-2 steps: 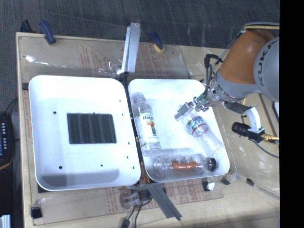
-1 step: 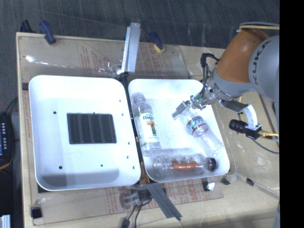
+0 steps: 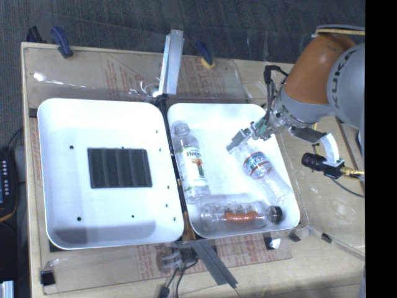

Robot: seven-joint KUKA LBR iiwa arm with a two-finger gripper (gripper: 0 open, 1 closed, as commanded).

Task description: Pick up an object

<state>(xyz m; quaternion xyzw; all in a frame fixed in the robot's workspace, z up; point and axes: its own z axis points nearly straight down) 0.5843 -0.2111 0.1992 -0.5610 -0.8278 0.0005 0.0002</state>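
3 clear plastic bottles lie flat in the right bin. The closest one to the gripper is the bottle with a blue and red label. It lies just below the gripper and a little to the right. Its long side runs at a slant, from up-left near the gripper down to the right, close to the bin's right wall. I cannot tell which end has the cap.

The bottle with a white label lies left of the gripper, along the bin's left wall. It runs almost straight up and down in the view, with its cap at the top end.

The bottle with an orange band lies well below the gripper, along the bin's near wall. It runs side to side, with its dark cap at the right end.

The gripper hangs over the middle of the right bin, and nothing shows between its fingers. I cannot tell if it is spread or closed.

The left bin is far left of the gripper and has a dark ribbed rectangle on its floor.
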